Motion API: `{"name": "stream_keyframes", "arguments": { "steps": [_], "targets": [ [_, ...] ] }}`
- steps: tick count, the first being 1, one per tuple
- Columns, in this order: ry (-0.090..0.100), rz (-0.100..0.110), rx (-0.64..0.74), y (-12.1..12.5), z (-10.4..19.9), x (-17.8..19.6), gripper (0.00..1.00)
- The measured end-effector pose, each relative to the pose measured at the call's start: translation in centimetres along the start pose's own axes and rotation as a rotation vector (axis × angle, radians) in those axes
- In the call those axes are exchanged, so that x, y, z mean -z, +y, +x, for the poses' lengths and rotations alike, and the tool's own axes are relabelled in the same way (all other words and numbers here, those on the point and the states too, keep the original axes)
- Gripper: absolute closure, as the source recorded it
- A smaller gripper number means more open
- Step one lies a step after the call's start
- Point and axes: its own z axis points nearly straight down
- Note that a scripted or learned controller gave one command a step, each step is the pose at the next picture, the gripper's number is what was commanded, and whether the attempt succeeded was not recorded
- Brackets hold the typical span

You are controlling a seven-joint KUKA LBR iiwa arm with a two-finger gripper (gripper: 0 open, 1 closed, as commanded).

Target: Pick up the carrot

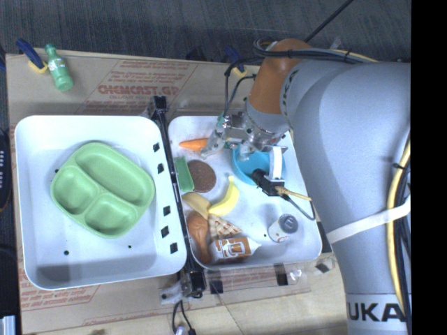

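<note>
Here the small tapered orange carrot (194, 144) lies at the right-hand white bin's (307, 218) far edge, the metal pincer (222, 137) at its thick end, grip unreadable, so it should close squarely across it.

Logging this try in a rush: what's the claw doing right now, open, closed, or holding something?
Claw: cannot be told whether open or closed. It sits at the carrot in the right bin, but no grip on it is visible.
</note>
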Motion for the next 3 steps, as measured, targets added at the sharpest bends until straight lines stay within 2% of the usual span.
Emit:
{"name": "stream_keyframes", "arguments": {
  "steps": [1, 2, 3],
  "targets": [
    [0.000, -0.004, -0.168, -0.5, 4.7, 0.3, 0.00],
    [-0.006, 0.012, -0.161, -0.8, 4.4, 1.3, 1.00],
    [0.007, -0.018, -0.103, -10.4, 10.9, 10.6, 1.00]
  ]
}}
